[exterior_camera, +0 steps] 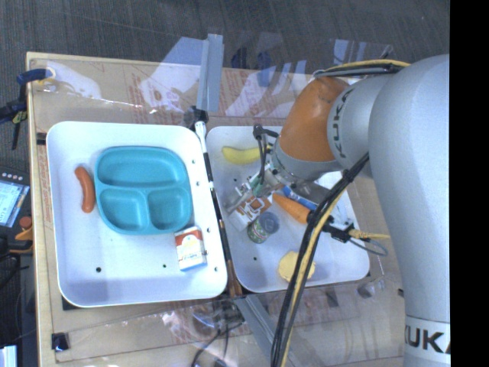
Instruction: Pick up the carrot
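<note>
The gripper (250, 197) hovered just at nine o'clock of the carrot (292, 207); whether its fingers were wide, I could not tell. It should shift toward three o'clock, then straddle the carrot crosswise.

Bench (114, 90) is a wooden top covered in clear plastic sheeting, with the two white bins sitting right on it: left bin (69, 258) and right bin (336, 270), nearly touching.

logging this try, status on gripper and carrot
Gripper low in right bin, nothing seen held. Carrot lies just right of it. Can close below.
</note>
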Tool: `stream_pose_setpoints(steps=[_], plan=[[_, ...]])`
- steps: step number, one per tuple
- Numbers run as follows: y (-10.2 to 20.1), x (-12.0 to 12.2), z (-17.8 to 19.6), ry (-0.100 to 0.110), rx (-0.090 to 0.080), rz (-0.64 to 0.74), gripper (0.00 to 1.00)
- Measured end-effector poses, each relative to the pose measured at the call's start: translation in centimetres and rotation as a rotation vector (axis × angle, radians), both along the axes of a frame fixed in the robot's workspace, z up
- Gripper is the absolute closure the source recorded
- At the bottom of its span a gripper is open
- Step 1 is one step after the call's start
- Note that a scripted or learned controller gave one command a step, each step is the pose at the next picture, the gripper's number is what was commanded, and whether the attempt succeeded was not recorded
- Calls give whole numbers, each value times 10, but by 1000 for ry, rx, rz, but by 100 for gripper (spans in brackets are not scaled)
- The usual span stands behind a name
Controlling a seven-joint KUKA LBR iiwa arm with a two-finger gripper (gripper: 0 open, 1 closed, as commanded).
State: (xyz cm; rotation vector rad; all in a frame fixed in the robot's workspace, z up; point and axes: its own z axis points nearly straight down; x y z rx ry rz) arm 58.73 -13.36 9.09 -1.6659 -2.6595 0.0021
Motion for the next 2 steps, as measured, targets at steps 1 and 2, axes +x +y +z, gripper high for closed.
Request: stream_pose_setpoints(steps=[1, 2], plan=[[-78, -69, 1, -1, 0, -100, 0], [-76, -10, 0, -1, 0, -96, 0]])
